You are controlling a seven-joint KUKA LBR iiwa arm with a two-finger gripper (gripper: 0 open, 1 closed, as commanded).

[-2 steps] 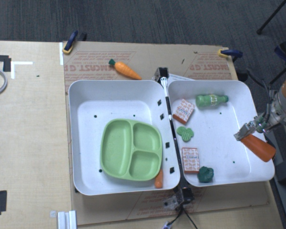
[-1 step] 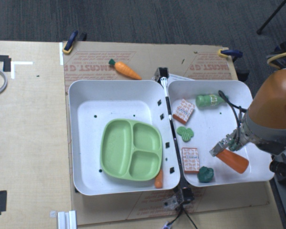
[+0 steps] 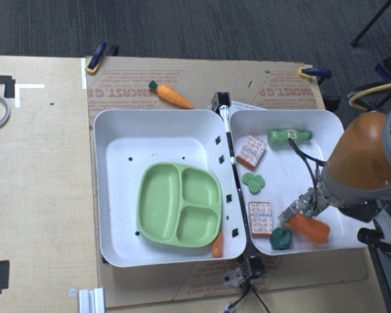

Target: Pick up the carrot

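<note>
The pincer sits low in the right bin, directly above an orange carrot. Whether its grip is spread or pressed together cannot be determined.

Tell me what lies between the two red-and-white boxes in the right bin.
The camera view shows a small flat green piece lying between the upper box and the lower box, touching neither.
</note>
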